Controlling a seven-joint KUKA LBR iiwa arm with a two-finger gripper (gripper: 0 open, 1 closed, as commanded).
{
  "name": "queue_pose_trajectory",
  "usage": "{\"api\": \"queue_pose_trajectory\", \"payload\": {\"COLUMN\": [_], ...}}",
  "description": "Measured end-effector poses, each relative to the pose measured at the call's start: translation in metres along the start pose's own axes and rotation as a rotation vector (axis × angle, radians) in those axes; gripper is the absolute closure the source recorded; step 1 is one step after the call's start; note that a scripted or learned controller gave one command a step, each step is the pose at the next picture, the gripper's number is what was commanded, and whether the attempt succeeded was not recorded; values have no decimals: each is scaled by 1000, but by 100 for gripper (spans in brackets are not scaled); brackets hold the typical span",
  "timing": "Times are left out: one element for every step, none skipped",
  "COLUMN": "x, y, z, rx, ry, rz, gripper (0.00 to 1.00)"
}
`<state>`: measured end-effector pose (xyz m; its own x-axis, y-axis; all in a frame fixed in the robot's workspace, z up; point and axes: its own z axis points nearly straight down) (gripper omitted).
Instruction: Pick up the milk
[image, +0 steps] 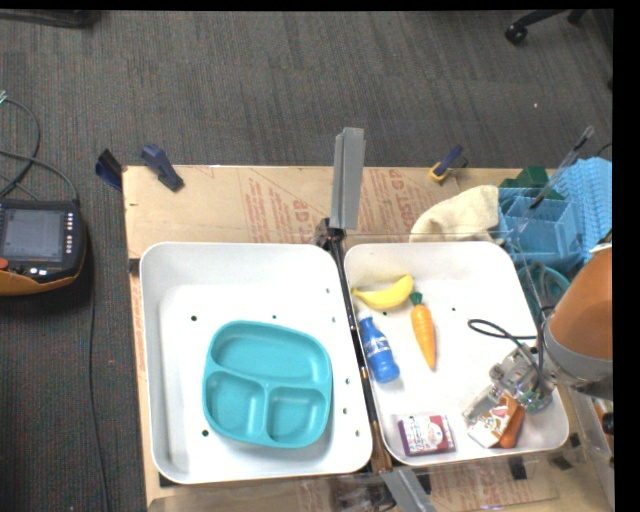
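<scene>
The milk (487, 424) looks like a small white carton with red-orange markings, lying on its side in the right bin's near right corner. My gripper (512, 388) is low in that corner, directly above and against the carton's upper right end. The grey arm with its orange band (598, 300) comes in from the right and hides part of the bin's rim. Whether the carton is held cannot be seen.
In the right bin (470, 265) lie a banana (384, 292), a carrot (424, 334), a blue bottle (378, 350) and a purple-edged flat box (425, 434). A black cable (492, 328) loops near the gripper. The left bin (180, 270) holds a teal divided plate (268, 383).
</scene>
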<state>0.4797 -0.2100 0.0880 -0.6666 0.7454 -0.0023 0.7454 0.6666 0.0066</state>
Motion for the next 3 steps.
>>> {"api": "queue_pose_trajectory", "payload": {"x": [2, 2, 41], "y": [-2, -1, 32], "z": [2, -6, -66], "rx": [6, 6, 10], "ry": [7, 11, 5], "rz": [314, 317, 424], "gripper": [0, 100, 100]}}
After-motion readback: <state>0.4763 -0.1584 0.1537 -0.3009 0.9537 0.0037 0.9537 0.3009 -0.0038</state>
